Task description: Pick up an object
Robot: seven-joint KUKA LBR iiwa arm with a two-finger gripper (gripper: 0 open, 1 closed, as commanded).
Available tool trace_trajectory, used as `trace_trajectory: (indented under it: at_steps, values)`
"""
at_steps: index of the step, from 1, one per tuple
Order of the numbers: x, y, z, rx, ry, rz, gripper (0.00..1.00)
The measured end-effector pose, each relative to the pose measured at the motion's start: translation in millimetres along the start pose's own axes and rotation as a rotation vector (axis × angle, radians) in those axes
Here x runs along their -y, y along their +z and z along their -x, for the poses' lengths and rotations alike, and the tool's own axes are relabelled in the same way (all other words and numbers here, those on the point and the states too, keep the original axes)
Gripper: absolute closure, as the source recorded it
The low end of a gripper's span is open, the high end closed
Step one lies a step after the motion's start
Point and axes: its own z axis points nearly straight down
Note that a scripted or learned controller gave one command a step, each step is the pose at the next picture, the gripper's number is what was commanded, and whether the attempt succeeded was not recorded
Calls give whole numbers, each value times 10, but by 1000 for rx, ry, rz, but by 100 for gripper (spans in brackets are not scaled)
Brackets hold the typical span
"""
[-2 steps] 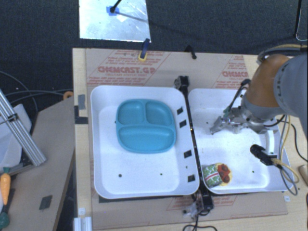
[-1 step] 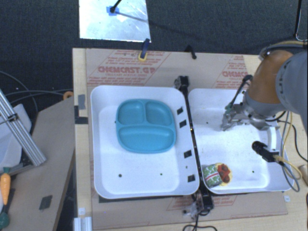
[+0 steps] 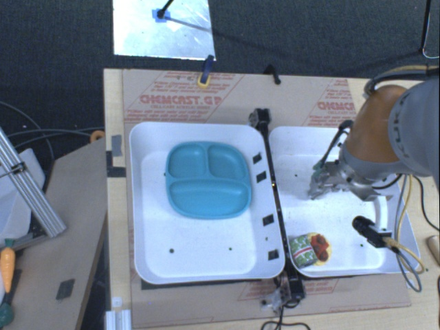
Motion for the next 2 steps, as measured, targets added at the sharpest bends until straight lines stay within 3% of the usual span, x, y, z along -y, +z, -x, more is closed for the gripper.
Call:
trace_trajectory:
  at_steps: [1, 2]
  values:
    - [-258, -452, 519, 5, 4, 10, 100]
    - [84, -613, 380, 1, 3, 2, 100]
